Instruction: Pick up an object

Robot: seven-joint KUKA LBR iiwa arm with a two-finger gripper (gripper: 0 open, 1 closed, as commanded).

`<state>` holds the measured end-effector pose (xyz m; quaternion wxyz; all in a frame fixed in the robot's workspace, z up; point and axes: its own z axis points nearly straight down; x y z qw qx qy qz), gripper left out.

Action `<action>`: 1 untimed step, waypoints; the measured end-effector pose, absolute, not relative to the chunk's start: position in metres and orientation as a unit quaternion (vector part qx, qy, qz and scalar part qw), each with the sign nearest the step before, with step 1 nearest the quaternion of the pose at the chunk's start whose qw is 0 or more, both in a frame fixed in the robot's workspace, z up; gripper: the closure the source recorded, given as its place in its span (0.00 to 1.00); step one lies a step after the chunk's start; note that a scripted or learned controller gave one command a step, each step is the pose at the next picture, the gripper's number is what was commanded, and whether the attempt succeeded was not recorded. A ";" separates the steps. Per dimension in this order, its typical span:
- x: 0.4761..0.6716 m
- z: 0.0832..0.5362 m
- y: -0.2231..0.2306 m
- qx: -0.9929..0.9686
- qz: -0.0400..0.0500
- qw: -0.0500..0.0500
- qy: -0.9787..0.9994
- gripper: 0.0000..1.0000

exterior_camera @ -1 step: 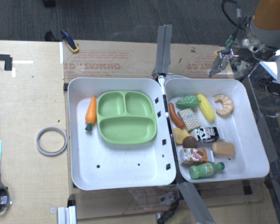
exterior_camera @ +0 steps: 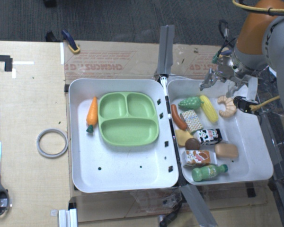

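Hand [exterior_camera: 221, 81] low, fingers apart

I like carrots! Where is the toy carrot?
The toy carrot lies in the left bin, touching the left edge of the green divided plate.

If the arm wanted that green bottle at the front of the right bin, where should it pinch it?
Probably across the middle of the green bottle, coming straight down from above. It lies on its side, cap pointing right, so its round body offers two opposite flanks. A snack packet sits close behind it, leaving the fingers little room on that side.
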<state>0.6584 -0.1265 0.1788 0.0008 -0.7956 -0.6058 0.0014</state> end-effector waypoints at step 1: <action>0.650 0.106 -0.123 -0.836 0.001 0.000 -0.549 0.00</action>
